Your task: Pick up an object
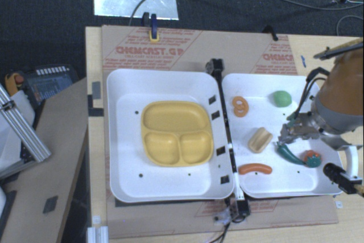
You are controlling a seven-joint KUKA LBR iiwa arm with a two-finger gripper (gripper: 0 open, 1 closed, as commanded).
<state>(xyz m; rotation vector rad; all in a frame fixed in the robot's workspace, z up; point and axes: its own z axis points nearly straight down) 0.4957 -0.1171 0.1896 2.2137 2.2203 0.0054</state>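
Note:
The right bin [250, 189] holds an orange pretzel-shaped ring [240, 106], a green ball [281, 98], a tan bread-like block [259, 140], a red-orange sausage [255, 169] and a teal-handled toy with an orange end [298, 156]. My gripper [289, 135] hangs low over the bin's right half, between the tan block and the teal toy, just above the toy's handle. I see nothing between its fingers.
A yellow three-compartment plate [175, 132] lies in the left bin [122, 122]. A black divider strip [223, 128] runs between the two bins. The arm's orange band [344, 85] looms over the right bin's far right edge.

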